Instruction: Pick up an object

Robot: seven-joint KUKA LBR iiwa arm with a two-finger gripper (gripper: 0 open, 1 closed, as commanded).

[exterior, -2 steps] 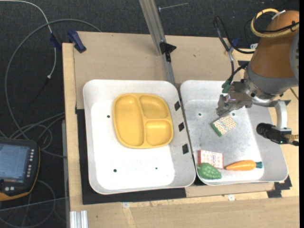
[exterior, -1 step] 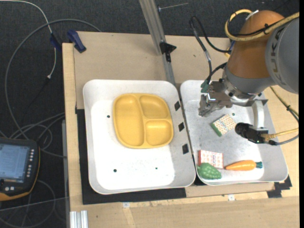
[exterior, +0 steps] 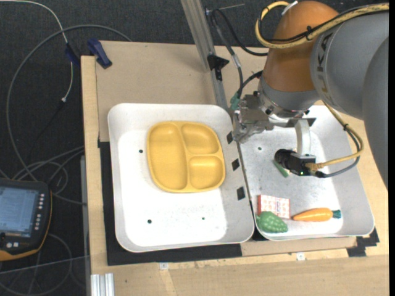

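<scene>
**End effector parked at the bin divider, small objects well below it**

The desk (exterior: 92, 103) carries two white bins side by side, and the arm (exterior: 345, 48) reaches in over the one on the view's right. The left-hand bin (exterior: 126, 190) holds a yellow plate (exterior: 185, 156) with three compartments, lying flat and taking up most of its upper half. The right-hand bin (exterior: 349, 184) holds three small things bunched along its lower edge. These are a carrot (exterior: 313, 214), a bumpy green toy (exterior: 272, 222) in the lower left corner, and a red-and-white packet (exterior: 273, 206) touching the toy's upper side.

The end effector (exterior: 250, 123) sits over the upper left corner of the right-hand bin, close against the wall shared with its neighbour. From there the three small things lie toward the bottom of the view, well apart from it. The packet and toy are almost straight down, the carrot further toward the view's right. The carrot's long axis runs nearly across the view, leafy end to the right, so a grasp across its width looks the natural choice. The plate is nearer, just over the divider, but broad and flat.

The wrist covers the end effector from above, so I cannot tell whether it is released or clenched. Nothing can be seen held in it.
</scene>
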